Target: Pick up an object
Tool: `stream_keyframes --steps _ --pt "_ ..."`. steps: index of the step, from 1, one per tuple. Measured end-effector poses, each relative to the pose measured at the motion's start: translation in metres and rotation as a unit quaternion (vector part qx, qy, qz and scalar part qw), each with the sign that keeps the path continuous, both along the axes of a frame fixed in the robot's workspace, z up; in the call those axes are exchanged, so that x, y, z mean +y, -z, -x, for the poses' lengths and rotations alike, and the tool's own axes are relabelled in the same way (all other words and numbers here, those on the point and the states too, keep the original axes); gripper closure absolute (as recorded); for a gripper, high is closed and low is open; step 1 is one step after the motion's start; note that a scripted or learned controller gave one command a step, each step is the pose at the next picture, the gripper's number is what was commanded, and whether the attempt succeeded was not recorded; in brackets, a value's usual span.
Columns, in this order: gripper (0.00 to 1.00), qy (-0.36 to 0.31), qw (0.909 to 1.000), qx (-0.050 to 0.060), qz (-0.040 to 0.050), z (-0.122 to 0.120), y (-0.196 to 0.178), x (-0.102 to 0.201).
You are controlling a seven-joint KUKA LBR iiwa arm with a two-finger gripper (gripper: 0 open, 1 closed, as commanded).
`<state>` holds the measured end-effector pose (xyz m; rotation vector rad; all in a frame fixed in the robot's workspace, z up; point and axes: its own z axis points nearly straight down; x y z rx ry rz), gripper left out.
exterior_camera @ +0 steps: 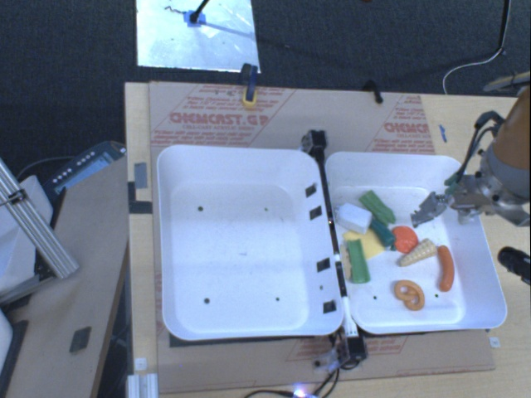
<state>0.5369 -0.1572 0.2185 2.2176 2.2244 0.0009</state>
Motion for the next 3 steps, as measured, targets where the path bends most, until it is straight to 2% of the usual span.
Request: stream_keyframes --steps 1,2,3 --pt "0.00 -0.003 1.0000 -0.003 0.0005 -0.032 0.138 0.044" --pt "0.00 -0.003 1.0000 -0.001 -0.0002 -0.085 0.133 0.075" --pt "0.00 -0.001 1.0000 0.004 -0.0008 -0.132 0.134 0.063"
